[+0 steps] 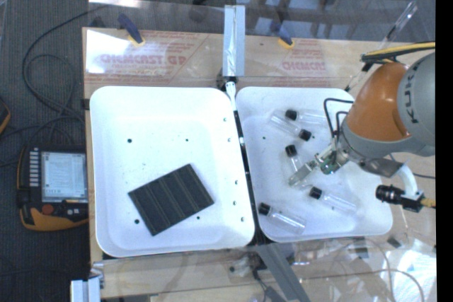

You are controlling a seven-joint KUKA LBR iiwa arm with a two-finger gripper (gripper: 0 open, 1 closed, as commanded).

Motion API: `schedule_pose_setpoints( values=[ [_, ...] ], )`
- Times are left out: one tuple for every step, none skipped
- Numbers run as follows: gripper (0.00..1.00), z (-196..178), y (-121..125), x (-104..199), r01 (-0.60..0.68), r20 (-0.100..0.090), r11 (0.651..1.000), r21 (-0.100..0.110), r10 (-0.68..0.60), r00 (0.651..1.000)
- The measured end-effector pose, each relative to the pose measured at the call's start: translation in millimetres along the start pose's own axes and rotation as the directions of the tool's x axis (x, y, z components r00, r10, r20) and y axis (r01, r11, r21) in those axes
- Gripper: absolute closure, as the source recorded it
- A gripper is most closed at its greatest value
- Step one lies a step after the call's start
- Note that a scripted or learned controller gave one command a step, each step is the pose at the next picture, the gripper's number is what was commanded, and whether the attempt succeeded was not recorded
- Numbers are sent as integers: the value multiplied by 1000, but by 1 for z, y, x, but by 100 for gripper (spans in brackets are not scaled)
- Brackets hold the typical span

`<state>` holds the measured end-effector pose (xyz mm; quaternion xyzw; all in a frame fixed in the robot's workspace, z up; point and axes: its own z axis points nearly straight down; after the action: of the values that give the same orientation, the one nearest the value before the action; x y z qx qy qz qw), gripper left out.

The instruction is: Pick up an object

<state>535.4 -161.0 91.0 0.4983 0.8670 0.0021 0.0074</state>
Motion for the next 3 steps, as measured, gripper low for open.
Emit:
schedule_pose_setpoints(
  values=[
    [0, -1, -46, 13, 4, 2, 1000, -1, -4, 1000],
    [0, -1, -25, 49, -8, 4, 1000, -1, 8, 1000],
    [0, -1, -35, 31, 11, -1, 1000, -3, -11, 1000]
  ],
)
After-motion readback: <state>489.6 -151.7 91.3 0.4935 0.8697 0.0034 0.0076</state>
